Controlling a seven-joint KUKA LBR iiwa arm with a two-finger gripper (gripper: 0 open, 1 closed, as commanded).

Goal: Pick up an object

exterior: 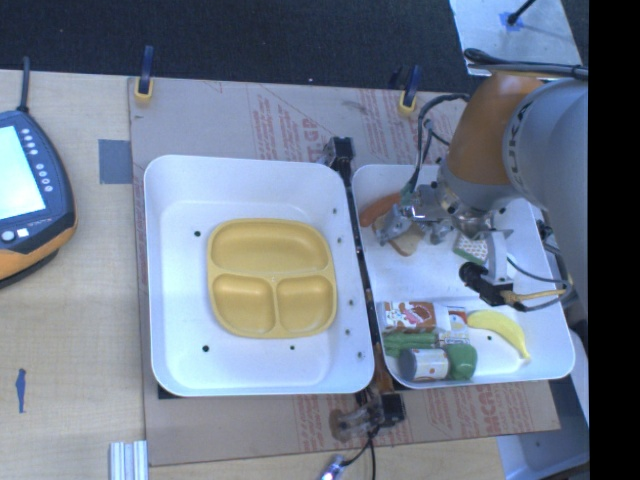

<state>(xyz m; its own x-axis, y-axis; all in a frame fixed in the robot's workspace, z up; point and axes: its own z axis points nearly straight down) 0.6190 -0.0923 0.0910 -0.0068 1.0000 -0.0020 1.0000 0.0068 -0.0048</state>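
The table (70, 348) is pale wood. A sheet of printed cardboard (250, 118) is laid over its middle and held at the far edge by two blue clamps (145, 73). Beyond that edge lies dark carpet (250, 18). A paler patch of floor shows at the far right corner.

A teach pendant (25, 193), grey with an orange rim, rests at the table's left edge, well apart from the bins. A grey tape square (115, 160) is stuck between it and the left bin (180, 218). That bin holds a yellow divided plate (270, 276) lying flat in its middle. A black clip (342, 151) sits at the far end of the seam where the two bins meet.

The right bin (425, 280) holds the things to pick. A banana (500, 330) lies near its front right. To the banana's left, against the wall shared with the left bin, are a brown-and-white printed packet (410, 316), a green bottle (425, 343) lying on its side just in front of it, and a pale-labelled can (432, 366) nearest the front rim. An orange-brown piece (378, 210) lies in the far left corner.

The grey arm (520, 148) with its orange band covers the bin's far right part. The pincer (408, 226) is low over the far left of this bin, just beside the orange-brown piece. I cannot tell whether they touch. Its own metal parts hide how it stands, so I cannot tell whether it is wide or narrow, and nothing is seen held in it.
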